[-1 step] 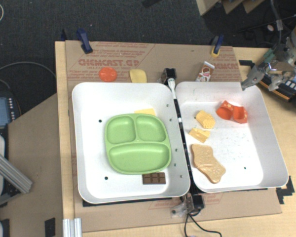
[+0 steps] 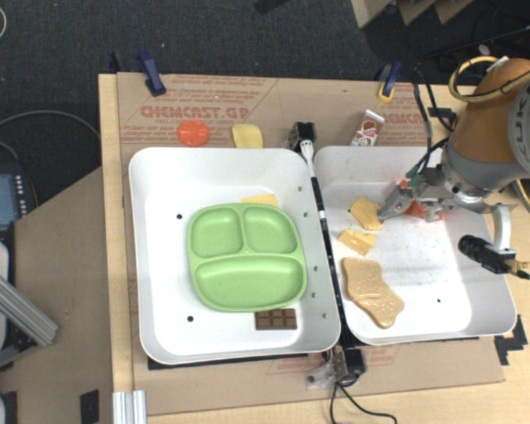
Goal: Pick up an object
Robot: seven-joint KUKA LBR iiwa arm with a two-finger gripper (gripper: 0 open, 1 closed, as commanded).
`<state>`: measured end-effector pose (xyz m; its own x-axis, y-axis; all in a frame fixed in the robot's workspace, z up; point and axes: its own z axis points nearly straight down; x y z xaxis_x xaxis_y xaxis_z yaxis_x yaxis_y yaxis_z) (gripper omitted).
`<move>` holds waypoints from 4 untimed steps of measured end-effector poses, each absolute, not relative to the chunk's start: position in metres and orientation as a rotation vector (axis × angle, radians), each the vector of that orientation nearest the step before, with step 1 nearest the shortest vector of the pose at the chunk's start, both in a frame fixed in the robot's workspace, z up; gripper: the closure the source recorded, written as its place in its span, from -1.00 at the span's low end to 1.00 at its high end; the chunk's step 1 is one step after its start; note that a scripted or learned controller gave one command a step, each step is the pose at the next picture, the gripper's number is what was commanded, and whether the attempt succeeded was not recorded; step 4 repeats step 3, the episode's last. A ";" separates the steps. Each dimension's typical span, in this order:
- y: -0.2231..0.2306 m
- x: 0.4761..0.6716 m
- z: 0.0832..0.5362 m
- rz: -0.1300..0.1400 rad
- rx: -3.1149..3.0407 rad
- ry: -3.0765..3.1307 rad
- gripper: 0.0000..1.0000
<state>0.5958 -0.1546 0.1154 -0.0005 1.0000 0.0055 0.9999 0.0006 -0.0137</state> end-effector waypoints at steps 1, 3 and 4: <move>-0.177 0.656 0.083 -0.003 -2.223 -2.229 -1.00; -0.119 0.626 0.163 -0.004 -2.215 -2.226 1.00; -0.119 0.626 0.163 -0.004 -2.215 -2.226 1.00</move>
